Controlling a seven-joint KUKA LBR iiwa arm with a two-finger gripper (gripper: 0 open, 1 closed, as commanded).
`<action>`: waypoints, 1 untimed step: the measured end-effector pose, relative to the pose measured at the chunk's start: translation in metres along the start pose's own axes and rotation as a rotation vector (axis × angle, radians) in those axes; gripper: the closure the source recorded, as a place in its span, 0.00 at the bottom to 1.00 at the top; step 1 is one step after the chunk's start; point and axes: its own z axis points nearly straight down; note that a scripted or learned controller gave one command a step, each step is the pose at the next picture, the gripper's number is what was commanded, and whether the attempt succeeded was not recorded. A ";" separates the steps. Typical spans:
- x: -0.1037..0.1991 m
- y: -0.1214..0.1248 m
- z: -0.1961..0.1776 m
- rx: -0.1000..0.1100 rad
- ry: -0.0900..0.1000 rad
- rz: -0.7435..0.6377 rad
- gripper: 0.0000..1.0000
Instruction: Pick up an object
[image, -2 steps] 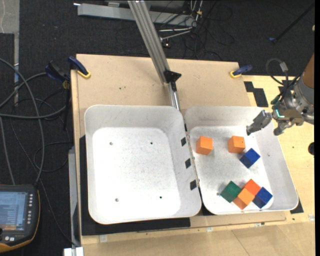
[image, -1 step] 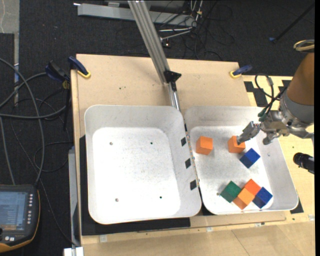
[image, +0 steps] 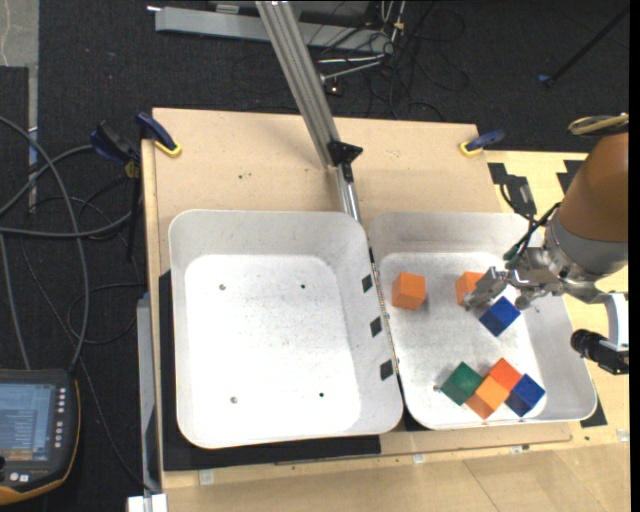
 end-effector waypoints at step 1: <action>0.003 0.006 0.056 -0.014 -0.008 0.000 0.00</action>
